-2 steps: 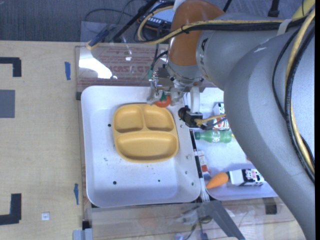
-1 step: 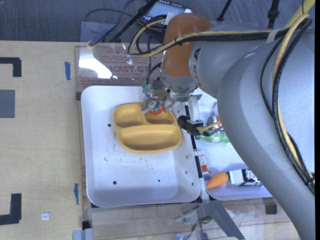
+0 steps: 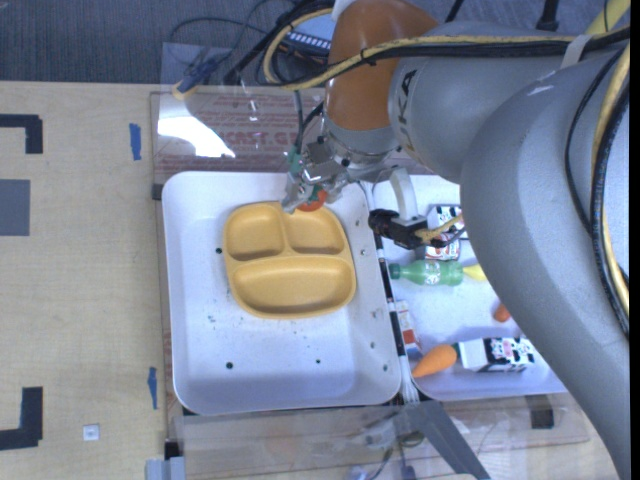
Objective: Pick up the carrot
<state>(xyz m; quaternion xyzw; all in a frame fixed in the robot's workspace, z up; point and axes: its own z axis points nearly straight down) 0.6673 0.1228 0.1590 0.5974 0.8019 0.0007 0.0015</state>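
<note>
The gripper (image 3: 303,194) is hovering over the far edge of the tan tray (image 3: 290,259) in the left bin (image 3: 200,348), pinching a small red-orange item; the carrot (image 3: 434,361) is lying in the right bin (image 3: 520,380), beside a carton (image 3: 505,352)

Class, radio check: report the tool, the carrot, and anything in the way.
Tool low over yellow tray's back edge, left bin. Carrot lies in right bin, untouched. Milk carton right beside carrot.
</note>
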